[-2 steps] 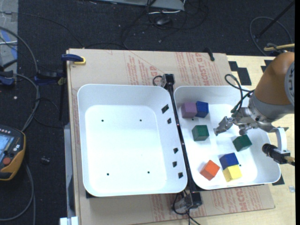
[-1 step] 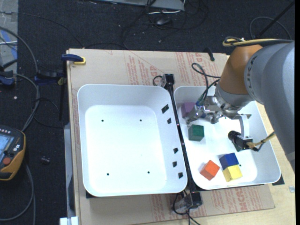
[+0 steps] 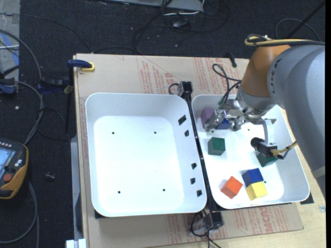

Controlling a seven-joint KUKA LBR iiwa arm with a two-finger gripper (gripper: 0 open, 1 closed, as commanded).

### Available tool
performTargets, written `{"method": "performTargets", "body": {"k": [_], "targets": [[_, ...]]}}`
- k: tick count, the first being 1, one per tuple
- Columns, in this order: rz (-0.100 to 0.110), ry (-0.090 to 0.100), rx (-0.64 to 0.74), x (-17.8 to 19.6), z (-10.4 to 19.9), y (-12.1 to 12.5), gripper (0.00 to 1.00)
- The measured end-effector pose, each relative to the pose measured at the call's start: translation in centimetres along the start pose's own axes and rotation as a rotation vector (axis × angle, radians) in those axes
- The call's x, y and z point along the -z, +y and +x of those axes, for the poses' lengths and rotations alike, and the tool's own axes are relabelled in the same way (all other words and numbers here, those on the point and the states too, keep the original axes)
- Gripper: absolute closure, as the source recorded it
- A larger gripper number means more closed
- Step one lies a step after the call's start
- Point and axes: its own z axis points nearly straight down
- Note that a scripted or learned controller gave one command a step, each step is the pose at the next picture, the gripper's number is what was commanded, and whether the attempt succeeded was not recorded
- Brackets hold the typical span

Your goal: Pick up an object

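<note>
Looking at your claw (image 3: 223, 122), you cannot tell its opening; a purple block (image 3: 207, 116) sits just beside it.

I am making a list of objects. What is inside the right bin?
The right bin holds a green cube, orange cube, blue cube, yellow cube, dark green piece and purple object. The arm covers the bin's far corner.
</note>
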Motion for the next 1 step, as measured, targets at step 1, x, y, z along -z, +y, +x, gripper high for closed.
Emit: {"method": "performTargets", "body": {"k": [1], "targets": [[-0.003,-0.001,0.002,1.11,0.06,0.14,1.0]]}}
